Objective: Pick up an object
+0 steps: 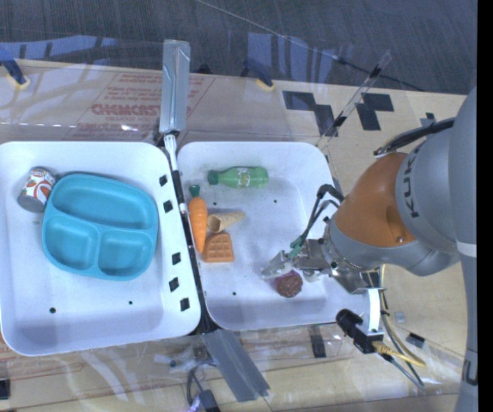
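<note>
A: Gripper [283,266] status?
B: Low in right bin [255,312], lower right of frame, just above brown round thing [289,285]. Open/closed — can't tell.
A: Other stuff?
B: Carrot [197,221], bottle [239,177] upper left of it.

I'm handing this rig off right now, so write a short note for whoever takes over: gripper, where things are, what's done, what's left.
Gripper: low in the right bin, beside a dark round object; I cannot tell whether it grips anything.
Right bin also holds a green bottle, a carrot, a waffle and an ice cream cone near its left wall.
Left bin: blue divided tray, small round can at its upper left.
Done: nothing visibly lifted.
Left: pick up an object.
</note>
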{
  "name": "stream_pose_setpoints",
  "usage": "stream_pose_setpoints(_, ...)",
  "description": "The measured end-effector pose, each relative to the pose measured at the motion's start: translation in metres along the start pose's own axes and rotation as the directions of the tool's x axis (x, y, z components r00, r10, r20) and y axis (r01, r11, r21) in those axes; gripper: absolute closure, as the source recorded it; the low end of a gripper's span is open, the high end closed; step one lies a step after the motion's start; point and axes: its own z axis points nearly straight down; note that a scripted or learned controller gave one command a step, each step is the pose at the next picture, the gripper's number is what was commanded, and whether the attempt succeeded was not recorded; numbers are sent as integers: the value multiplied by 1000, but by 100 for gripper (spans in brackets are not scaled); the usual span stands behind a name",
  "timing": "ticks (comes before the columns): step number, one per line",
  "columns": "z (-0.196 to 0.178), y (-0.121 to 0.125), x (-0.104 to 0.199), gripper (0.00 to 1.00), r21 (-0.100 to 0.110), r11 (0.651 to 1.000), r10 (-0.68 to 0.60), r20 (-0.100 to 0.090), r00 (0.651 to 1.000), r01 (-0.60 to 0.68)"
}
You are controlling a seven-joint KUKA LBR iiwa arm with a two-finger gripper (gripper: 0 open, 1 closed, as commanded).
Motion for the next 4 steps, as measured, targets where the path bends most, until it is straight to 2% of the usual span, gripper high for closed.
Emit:
stream_pose_setpoints(1,-10,1,-1,100,-1,1000,-4,2,1000,4)
stream_pose_setpoints(2,-1,17,-10,100,-4,996,-86,2,996,86)
stream_pose_setpoints(3,-1,3,-5,100,-5,987,-160,2,987,160)
stream_pose_setpoints(4,-130,47,47,100,-13,962,-271,5,963,271)
